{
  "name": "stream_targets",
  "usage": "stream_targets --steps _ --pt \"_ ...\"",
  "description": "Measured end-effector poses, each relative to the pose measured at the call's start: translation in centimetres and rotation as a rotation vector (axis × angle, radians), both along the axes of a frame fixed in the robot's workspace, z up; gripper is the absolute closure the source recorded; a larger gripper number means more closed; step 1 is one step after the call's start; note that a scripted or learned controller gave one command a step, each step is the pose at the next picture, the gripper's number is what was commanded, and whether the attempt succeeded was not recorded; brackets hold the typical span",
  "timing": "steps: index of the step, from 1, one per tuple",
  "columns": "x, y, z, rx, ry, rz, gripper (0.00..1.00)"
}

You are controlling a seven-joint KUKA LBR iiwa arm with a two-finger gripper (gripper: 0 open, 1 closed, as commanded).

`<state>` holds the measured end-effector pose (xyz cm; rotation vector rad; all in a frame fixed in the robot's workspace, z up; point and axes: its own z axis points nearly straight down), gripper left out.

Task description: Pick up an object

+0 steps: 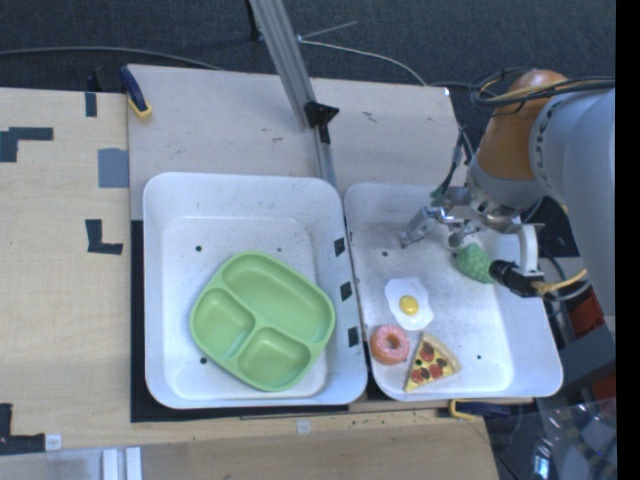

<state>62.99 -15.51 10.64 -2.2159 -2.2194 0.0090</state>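
Note:
My gripper (436, 236) hangs over the back of the right bin (520, 363), open, with nothing between its fingers. One finger (411, 235) points left; the other stands just above a small green toy (472, 263) near the bin's right wall, and I cannot tell whether it touches the toy. A fried egg toy (408, 304) lies in the bin's middle. At the front sit a pink donut (389, 344) and a pizza slice (432, 362).
The left bin (165, 218) holds a green divided plate (262, 320). A slanted metal pole (288, 53) crosses the back of the bench, ending between the bins. A blue and yellow clamp (135, 92) lies at the back left. Cables run along the right side.

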Motion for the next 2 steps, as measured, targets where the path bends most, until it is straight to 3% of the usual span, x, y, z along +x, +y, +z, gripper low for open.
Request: stream_targets --steps 1,2 --pt "0.2 0.1 1.4 0.000 -0.006 0.002 1.00" --pt "-0.5 0.1 6.0 0.000 -0.011 -0.001 1.00"
